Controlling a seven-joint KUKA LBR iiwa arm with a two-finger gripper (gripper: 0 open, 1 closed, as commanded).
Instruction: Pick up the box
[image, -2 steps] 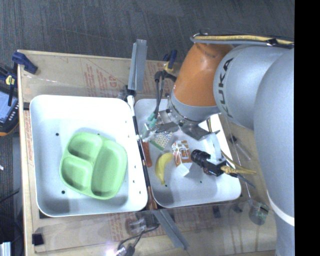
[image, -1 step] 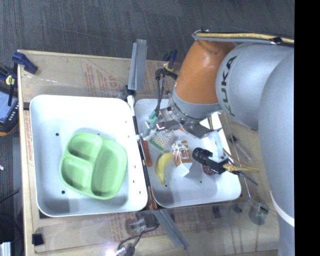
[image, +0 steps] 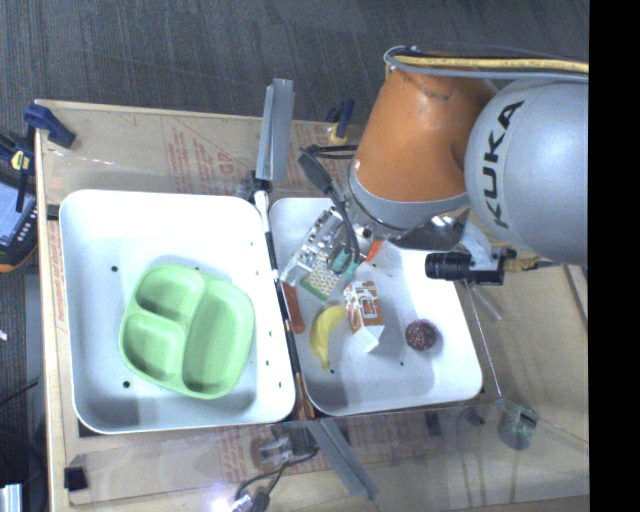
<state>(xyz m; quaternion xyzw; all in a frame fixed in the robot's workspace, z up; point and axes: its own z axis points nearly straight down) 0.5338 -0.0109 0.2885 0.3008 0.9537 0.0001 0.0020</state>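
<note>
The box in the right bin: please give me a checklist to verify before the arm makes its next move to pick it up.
1. Box in the right bin: ok.
2. Box top uncovered: ok.
3. Space around box: not ok, banana lies right beside it.
4. Gripper above the box: not ok, it sits up and left of it.
5. Box held: not ok.
6. Green tray out of the way, in the left bin: ok.
</note>
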